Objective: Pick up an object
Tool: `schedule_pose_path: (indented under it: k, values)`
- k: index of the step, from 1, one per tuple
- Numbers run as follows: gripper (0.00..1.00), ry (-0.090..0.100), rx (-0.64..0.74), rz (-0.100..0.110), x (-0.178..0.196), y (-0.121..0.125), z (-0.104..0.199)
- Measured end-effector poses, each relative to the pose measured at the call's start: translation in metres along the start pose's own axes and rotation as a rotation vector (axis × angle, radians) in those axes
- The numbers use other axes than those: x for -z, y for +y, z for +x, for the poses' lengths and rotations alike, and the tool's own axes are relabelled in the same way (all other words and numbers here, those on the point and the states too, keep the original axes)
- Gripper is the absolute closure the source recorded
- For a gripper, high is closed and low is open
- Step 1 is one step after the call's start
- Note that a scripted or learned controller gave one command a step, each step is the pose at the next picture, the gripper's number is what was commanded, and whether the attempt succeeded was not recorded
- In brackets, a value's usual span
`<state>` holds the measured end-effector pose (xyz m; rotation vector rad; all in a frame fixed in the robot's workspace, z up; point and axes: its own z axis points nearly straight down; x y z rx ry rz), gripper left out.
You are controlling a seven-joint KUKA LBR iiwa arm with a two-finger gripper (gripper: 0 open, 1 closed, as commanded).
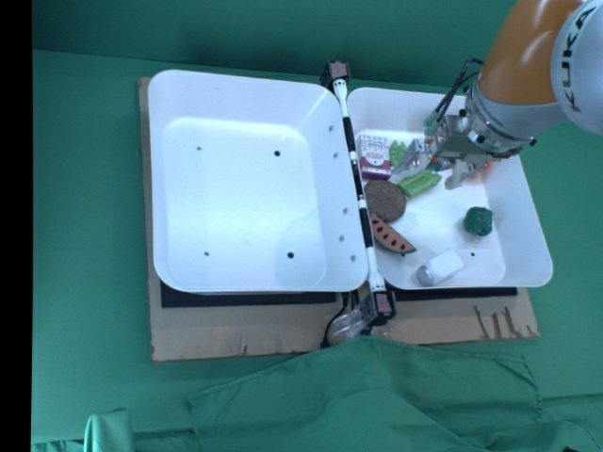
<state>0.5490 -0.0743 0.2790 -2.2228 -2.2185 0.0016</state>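
In the right bin (528, 243), a watermelon slice (391, 235) lies below a round disc (384, 200) (touching), a card box (375, 154) above

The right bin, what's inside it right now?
In the right bin: a red-and-white box, green pieces, a brown disc, a watermelon slice, a dark green lump and a white block. The gripper covers part of the green pieces.

The arm (565, 36) is grey with a rounded orange band and dark "KUKA" letters on the grey shell. Below is a ribbed silver wrist. Black and green cables run beside the metallic gripper (435, 169).
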Motion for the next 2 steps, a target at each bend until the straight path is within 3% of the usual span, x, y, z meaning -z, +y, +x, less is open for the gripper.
schedule_pose_path:
  k: [1, 2]
  values:
    - [1.0, -0.002, 0.008, -0.012, 0.045, -0.001, -0.001]
    - [1.0, -0.001, 0.002, -0.01, 0.058, 0.024, 0.02]
